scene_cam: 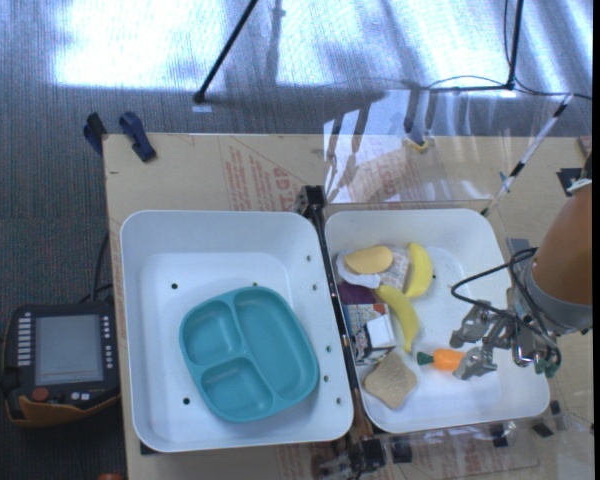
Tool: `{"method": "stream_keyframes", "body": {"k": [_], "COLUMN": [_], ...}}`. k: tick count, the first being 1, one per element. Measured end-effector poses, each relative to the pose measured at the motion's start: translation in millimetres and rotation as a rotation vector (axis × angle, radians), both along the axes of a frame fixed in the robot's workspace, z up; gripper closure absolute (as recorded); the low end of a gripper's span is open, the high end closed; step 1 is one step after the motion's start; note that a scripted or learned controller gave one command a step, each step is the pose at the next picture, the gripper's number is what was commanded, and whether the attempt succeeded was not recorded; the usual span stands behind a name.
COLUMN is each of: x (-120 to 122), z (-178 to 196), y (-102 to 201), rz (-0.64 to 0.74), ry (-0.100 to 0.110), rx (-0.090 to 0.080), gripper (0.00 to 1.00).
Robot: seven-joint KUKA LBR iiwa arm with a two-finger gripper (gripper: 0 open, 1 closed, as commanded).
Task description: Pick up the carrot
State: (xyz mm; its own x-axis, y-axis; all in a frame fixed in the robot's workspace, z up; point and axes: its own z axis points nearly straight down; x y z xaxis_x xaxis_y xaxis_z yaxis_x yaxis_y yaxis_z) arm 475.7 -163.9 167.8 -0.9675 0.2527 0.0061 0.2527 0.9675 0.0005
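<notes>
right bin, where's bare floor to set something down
Bare patches in the right bin: the back right corner past the bananas, and the front strip below the carrot and end effector. The left side is crowded: bread, bananas, small packets.

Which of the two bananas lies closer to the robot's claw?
The lower yellow banana, slanting down toward the small orange carrot; the other yellow banana sits higher, farther from the gripper.

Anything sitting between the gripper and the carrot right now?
No. In the camera view the gripper sits just right of the carrot, with just bare floor of the right bin showing between.
</notes>
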Motion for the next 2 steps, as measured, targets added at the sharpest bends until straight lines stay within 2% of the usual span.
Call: {"method": "stream_keyframes", "body": {"k": [1,2], "x": [0,1], "z": [0,-79], "y": [1,-8], "rz": [0.001,-0.172], "ry": [-0.001,0.005], "rx": [0.001,0.002], "gripper": [0.0,0.0]}}
